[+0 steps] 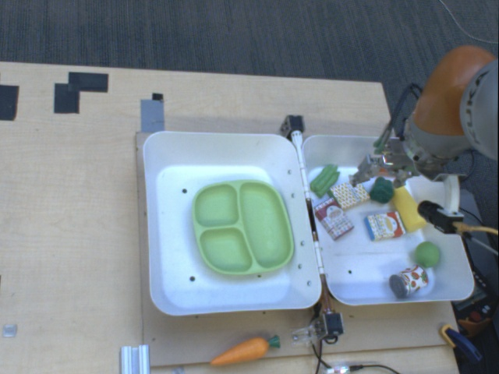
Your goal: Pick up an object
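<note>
Gripper (376, 171) low over right bin (444, 291) clutter, nothing picked yet.
Risk: dark green block (382, 190) sits packed against checkered box (349, 195) at 9 o'clock and yellow piece (407, 209) at 4, so closing could nudge or pinch neighbours. Opening: cannot tell; nothing visibly held.

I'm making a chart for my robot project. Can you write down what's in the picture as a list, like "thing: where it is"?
left bin: holds a green divided plate
right bin: holds small toys and packets
gripper: over the right bin's top part, above a dark green block
yellow toy: right of the block
green ball: near the bin's right side
carrot: on the bench, below the left bin
</note>
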`<act>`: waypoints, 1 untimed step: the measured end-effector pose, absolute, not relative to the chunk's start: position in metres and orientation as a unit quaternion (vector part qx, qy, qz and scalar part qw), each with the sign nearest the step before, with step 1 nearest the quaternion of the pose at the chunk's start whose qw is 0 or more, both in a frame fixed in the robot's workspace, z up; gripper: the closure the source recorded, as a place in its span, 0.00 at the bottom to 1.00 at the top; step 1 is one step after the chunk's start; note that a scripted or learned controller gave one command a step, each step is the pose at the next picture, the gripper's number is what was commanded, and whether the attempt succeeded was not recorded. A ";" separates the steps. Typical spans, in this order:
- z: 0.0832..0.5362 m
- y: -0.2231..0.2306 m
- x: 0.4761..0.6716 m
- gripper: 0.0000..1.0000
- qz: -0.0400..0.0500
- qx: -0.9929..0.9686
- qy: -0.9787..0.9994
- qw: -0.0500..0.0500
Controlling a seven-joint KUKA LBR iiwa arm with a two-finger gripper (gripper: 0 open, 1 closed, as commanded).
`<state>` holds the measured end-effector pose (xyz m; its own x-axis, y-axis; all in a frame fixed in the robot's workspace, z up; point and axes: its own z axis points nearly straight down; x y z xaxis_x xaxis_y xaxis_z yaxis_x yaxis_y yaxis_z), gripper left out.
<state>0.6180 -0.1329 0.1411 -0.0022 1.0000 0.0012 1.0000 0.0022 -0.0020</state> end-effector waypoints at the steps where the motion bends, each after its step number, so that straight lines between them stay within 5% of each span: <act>1: 0.091 -0.092 0.565 0.00 -0.007 -0.707 -0.707 -0.010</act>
<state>0.5647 -0.0922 0.0911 0.0006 1.0000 -0.0045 0.9997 -0.0005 0.0231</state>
